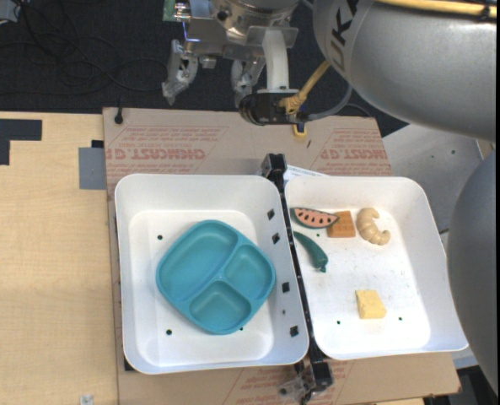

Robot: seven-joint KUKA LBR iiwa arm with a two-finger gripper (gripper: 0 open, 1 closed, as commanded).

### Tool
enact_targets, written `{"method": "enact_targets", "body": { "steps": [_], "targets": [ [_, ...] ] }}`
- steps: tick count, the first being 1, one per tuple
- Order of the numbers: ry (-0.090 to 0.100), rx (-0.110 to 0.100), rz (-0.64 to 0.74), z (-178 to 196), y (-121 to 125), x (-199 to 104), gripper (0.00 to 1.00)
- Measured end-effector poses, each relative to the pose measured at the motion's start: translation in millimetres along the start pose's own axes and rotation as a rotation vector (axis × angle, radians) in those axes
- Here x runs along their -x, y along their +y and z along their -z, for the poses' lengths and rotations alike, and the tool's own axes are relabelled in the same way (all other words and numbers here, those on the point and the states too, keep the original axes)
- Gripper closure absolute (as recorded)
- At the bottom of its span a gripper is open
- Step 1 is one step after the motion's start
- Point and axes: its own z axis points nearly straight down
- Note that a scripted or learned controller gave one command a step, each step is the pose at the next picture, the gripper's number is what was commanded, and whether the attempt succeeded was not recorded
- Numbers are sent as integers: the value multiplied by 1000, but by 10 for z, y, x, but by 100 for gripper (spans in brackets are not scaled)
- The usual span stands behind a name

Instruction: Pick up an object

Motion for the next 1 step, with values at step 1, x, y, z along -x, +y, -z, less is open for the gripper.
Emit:
{"method": "enact_targets", "body": {
  "steps": [1],
  "targets": [
    [-8,-22,-7,-1118,-22,123,0]
  ]
}}
